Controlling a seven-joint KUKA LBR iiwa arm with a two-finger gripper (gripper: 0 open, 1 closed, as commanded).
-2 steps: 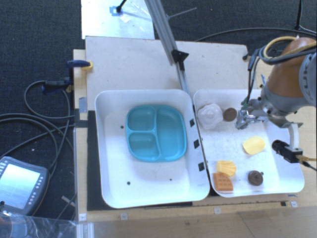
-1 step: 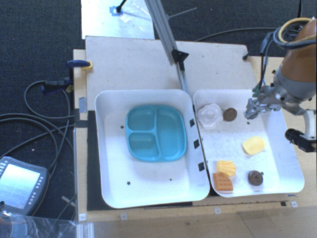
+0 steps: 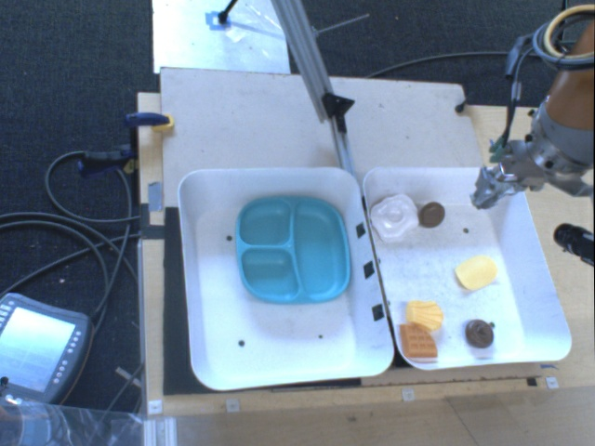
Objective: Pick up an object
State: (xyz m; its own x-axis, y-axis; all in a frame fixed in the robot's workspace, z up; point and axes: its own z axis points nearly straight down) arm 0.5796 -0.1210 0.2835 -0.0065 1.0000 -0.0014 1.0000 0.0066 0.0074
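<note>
A pendant (image 3: 37, 347) with a lit screen lies at the far left on the dark floor, with black cables (image 3: 65, 221) looping above it. On the bench, the left bin (image 3: 200, 277) holds a blue tray (image 3: 293, 249) with 3 compartments, sitting near the bin's middle. A grey pole (image 3: 307, 54) slants down from the top and ends at the seam between the 2 bins.

The right bin (image 3: 539, 277) holds 6 small objects. A clear cup (image 3: 394, 216) sits in its upper left corner, with a brown ball (image 3: 431, 215) just beside it on the right. Lower down, a yellow shell (image 3: 425, 315) touches an orange waffle (image 3: 418, 341) below it, near the bin's front left. A yellow wedge (image 3: 476, 272) lies mid-bin toward the right, and a brown knob (image 3: 479, 333) rests below it near the front rim.

The gripper (image 3: 487, 193) hangs over the bin's upper right area, well apart from every object; I cannot tell whether it is apart or together. Nothing is visible in it. The arm (image 3: 567, 128) reaches in from the right edge.
</note>
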